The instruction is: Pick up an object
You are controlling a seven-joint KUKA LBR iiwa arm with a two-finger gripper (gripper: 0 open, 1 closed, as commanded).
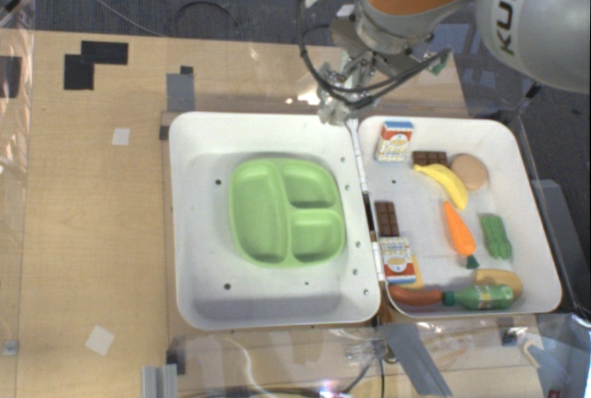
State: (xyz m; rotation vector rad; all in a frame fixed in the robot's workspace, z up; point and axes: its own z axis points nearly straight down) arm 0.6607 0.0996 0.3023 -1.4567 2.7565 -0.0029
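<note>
Up top, the end effector (334, 107) hangs over the bins' far rim; its opening cannot be told. Just beside it sits a small carton (394, 140), beyond that a banana (444, 183) and carrot (459, 229) in the right bin (528, 193).

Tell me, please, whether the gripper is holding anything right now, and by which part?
Nothing shows in the gripper, which hangs over the bins' top edge; whether it holds anything cannot be told.
</note>
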